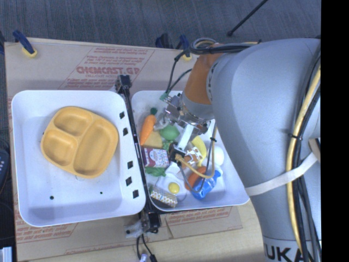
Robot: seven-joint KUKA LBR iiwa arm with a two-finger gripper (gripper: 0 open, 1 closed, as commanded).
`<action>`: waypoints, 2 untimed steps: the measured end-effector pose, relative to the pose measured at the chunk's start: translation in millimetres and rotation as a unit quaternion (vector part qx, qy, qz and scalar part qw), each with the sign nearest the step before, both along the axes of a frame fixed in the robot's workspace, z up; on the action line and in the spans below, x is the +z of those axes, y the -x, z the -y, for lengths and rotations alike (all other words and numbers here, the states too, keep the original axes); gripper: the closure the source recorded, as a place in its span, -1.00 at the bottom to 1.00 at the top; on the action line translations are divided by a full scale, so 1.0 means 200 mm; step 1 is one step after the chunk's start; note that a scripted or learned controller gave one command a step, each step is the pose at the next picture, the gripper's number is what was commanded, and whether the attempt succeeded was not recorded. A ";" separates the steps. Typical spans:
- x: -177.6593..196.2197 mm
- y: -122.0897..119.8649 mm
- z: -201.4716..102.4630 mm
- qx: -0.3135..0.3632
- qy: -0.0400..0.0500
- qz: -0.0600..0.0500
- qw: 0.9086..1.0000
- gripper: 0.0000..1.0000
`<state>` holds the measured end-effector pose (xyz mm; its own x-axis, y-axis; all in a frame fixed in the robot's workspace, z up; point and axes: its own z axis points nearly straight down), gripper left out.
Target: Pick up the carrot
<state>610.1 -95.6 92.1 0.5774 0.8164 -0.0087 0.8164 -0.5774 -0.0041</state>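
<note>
The table (49,53), covered in printed brown cardboard, carries 2 shallow white bins side by side. The left bin (27,201) holds a yellow divided plate (79,141) with 3 compartments, lying toward the bin's upper half. The right bin (232,192) is crowded with toy food and is the landmark for the rest.

The carrot (147,129) lies in the upper left part of the right bin, close to the wall it shares with the left bin, its orange body running roughly lengthwise with a small green top at the far end. Just right of the carrot sits a green round item (169,132), and below the carrot there is a red and white packet (157,158). Lower in the bin lies a fried egg toy (173,188), and toward the lower right a blue item (206,188).

The grey arm (262,124) with its orange band (197,83) reaches over the right bin's right half. The tool (182,146) hangs over the middle of the bin, right of the carrot and apart from it; whether its fingers are wide or narrow, I cannot tell among the clutter. A yellow item (199,146) lies just right of the tool.
</note>
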 end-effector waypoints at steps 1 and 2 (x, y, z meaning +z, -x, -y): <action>0.05 0.00 -0.01 0.003 -0.003 -0.001 1.000 1.00; 0.05 0.00 -0.01 0.003 -0.003 -0.001 1.000 -1.00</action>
